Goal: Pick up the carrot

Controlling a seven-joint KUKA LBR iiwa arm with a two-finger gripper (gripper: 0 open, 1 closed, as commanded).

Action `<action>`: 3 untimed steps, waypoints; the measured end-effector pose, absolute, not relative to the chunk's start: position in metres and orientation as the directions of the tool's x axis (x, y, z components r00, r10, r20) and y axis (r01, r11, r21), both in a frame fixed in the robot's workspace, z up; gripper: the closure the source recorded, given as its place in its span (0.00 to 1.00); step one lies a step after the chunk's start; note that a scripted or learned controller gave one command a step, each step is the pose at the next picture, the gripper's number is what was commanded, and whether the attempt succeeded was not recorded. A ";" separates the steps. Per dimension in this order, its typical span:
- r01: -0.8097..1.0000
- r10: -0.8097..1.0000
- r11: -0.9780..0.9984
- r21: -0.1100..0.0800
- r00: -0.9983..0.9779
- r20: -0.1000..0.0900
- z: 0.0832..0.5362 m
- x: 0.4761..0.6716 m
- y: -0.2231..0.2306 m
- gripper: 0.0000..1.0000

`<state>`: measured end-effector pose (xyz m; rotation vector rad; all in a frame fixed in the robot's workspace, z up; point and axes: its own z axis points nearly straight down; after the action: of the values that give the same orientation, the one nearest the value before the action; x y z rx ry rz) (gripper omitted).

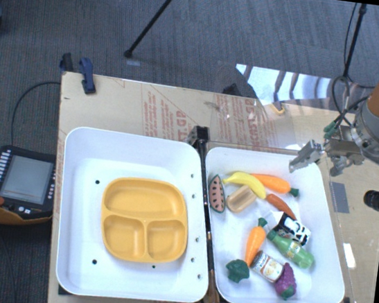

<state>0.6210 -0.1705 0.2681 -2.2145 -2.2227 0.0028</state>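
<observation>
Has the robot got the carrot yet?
Not yet. Nothing looks done: the carrot lies in the right bin among the other toy food. Nothing is in hand; the pincer hangs open above the bin's far edge. Left to do: reach down, grab the carrot and lift it.

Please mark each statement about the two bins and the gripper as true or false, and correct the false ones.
1. The yellow divided plate lies in the left bin. True.
2. The gripper holds the carrot. False: it hovers over the right bin's upper right corner, apart from the carrot.
3. The banana lies next to the watermelon slice. True.
4. The broccoli sits on the plate. False: it lies in the right bin, near its front edge.
5. The purple grapes are in the right bin. True.
</observation>
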 end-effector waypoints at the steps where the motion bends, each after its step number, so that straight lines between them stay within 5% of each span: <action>1: 0.999 1.000 -0.025 -0.021 0.025 0.007 0.146 0.604 -0.145 0.00; 2: 0.999 0.999 0.045 0.022 -0.045 -0.006 0.106 0.568 -0.138 0.00; 3: 0.982 0.983 -0.181 0.053 0.182 -0.007 0.102 0.525 -0.123 0.00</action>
<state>0.5249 -0.1234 0.1017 -2.4490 -2.0384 -0.0456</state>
